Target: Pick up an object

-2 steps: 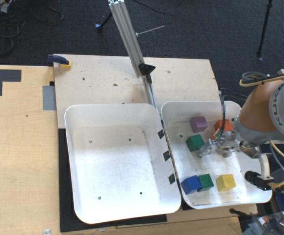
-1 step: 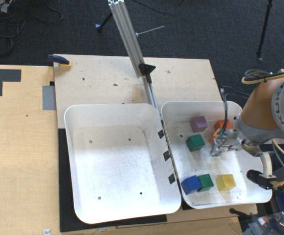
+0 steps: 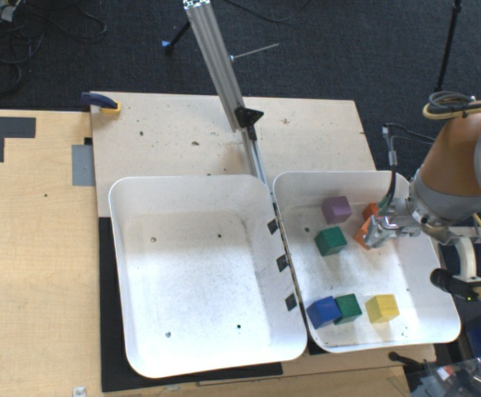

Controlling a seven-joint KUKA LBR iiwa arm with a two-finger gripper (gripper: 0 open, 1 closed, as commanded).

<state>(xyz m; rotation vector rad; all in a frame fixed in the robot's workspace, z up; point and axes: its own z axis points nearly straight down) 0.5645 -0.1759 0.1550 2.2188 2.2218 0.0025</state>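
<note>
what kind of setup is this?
Likely a robot-grasping lab bench: a grey arm over two white bins, coloured blocks in the right one, cables on dark carpet.

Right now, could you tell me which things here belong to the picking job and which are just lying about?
Belongs to the job:
gripper
orange block at the gripper
purple block
green block
blue block
small green block
yellow block
right bin

Lying about:
left bin
clamp
metal post

arm (image 3: 451, 168) reaches in, gripper (image 3: 378, 231) lowered.
</note>
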